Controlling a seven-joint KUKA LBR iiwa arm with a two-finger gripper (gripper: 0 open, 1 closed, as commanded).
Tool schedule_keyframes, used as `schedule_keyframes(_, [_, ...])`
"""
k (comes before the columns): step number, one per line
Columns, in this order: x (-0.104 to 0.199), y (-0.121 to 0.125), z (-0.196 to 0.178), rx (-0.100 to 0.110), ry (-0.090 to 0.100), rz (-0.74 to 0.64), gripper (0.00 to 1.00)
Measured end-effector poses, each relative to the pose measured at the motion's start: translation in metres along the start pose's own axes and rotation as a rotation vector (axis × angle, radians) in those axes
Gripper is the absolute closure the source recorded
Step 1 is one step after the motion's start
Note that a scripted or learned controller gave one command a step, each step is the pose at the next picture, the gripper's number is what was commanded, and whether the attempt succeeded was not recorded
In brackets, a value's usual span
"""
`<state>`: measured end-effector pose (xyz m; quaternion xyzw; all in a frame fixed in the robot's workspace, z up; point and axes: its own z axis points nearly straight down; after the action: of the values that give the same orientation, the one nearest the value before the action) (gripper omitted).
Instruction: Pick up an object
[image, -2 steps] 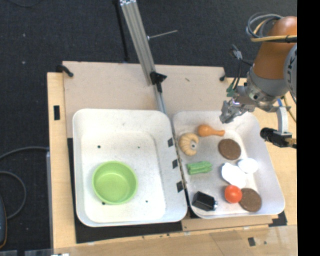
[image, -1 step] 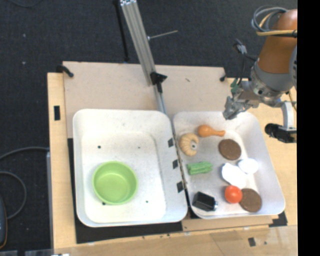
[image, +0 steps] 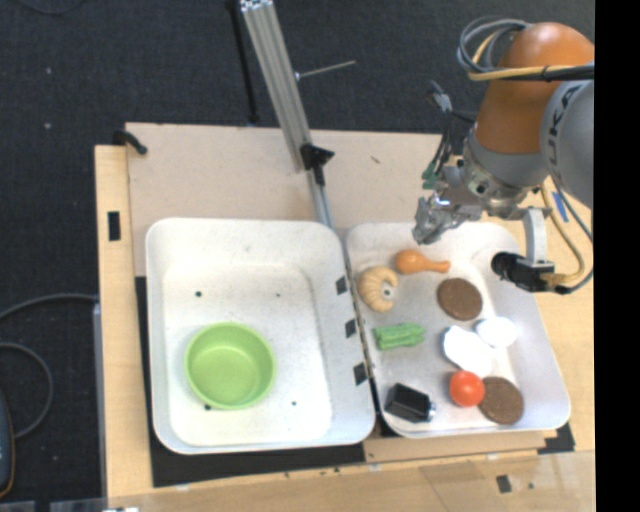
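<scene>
In the upper right of the frame, the arm (image: 525, 95) showed a rounded orange band above a grey wrist casing. Thin yellowish and grey cables looped around its top and down its right side. Its gripper (image: 432, 222) was a small grey metal assembly, with green and blue flecks nearby.

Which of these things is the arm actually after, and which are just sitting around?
Likely part of the job (nearest the gripper):
- orange gourd-shaped toy
- tan shell-like thing
- right bin

Just lying about for now:
- green bowl in the left bin
- two brown discs
- green block
- black block
- red ball
</scene>
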<state>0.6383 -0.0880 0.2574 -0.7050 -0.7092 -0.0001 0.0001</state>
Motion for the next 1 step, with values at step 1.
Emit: schedule_keyframes(1, [0.0541,-0.0128,0.0128,0.0,0.0,0.0,1.0])
